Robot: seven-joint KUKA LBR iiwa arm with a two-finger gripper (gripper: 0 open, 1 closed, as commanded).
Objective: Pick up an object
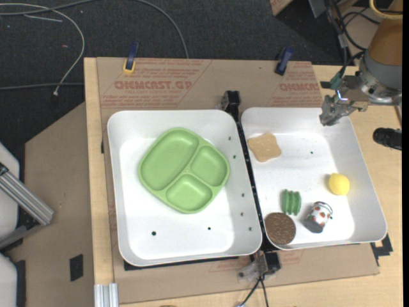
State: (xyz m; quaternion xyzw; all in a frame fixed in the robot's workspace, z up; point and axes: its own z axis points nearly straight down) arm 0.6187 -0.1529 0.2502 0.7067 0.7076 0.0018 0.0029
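You see the gripper (pixel 332 112) above the far right corner of the right bin (pixel 358 232); I cannot tell how its jaws stand. It holds nothing, so this looks like the approach step. The nearest object, the yellow ball (pixel 339 184), lies near the right wall. Next, you should bring the gripper over it and lower.
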